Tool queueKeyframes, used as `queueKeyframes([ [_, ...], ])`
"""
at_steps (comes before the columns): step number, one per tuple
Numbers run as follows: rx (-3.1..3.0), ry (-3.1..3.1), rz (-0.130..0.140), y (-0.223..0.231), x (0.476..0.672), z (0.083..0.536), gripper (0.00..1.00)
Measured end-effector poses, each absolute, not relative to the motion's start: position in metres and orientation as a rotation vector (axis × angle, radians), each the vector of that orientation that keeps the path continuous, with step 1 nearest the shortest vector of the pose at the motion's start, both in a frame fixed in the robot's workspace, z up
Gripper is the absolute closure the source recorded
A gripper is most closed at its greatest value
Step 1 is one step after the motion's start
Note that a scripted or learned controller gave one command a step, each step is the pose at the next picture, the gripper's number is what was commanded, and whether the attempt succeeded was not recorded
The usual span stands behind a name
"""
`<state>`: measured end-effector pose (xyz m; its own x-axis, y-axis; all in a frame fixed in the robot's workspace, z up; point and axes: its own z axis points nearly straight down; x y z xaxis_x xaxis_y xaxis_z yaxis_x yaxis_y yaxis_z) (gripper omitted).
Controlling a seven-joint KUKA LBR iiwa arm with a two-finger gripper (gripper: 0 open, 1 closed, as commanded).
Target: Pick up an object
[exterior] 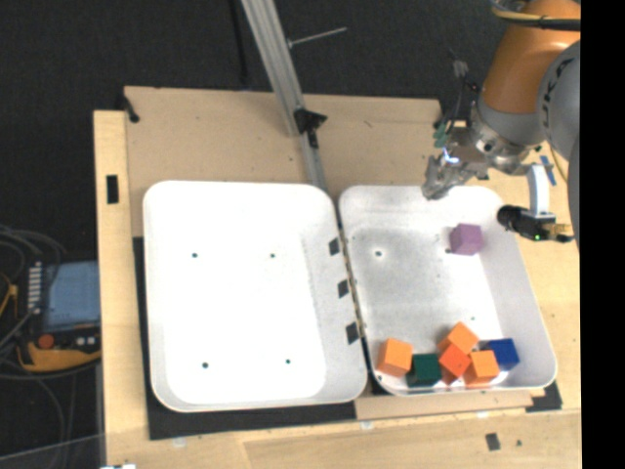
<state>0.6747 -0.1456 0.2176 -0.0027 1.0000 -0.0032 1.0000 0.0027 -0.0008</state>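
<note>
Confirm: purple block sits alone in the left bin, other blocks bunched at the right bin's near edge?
Not quite. The purple block sits alone in the right bin, not the left, as the camera view shows. The other blocks are bunched at that bin's near edge, as you said.

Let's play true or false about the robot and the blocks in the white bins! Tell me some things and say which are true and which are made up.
1. The purple block sits by itself in the right bin, away from the other blocks. True.
2. The gripper is holding the purple block. False: nothing is between its fingers, and it hangs over the bin's far edge, apart from the block.
3. The blue block lies in the left bin. False: it is in the right bin's near corner.
4. The green block lies next to an orange block. True.
5. There are three orange blocks. False: there are four, all by the near wall.
</note>
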Motion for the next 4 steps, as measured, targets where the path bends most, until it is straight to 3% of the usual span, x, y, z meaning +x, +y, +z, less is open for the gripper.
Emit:
queueKeyframes([
  [1,2.216,2.227,-0.002,-0.095,0.664,0.216,1.0],
  [4,2.212,2.231,0.004,0.056,0.659,0.248,1.0],
])
